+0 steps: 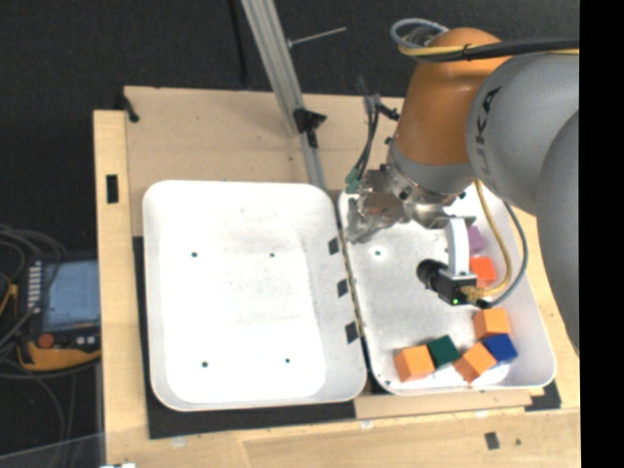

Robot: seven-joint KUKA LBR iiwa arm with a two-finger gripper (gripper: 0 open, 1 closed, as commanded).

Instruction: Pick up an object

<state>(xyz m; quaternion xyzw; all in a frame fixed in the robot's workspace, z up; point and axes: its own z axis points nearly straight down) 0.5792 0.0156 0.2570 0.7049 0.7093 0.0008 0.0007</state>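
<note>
My gripper (pixel 367 214) hangs over the far left corner of the right bin (pixel 400 305), close to the wall between the two bins. Loose blocks lie along the bin's near right side: an orange block (pixel 414 362), a green block (pixel 445 350), a second orange block (pixel 478 361), a blue block (pixel 499 347) and a third orange block (pixel 494 321). A red-orange piece (pixel 482 268) and a purple piece (pixel 475 234) lie by the right wall, partly hidden by the arm. All of them sit well to the right of and nearer than the gripper.
The left bin (pixel 244 281) stands beside the right one. A slanted metal post (pixel 283 76) rises behind the bins. A black part with a green light (pixel 444 279) hangs from the wrist on a cable. A handheld control unit (pixel 63 305) lies off the bench's left.
</note>
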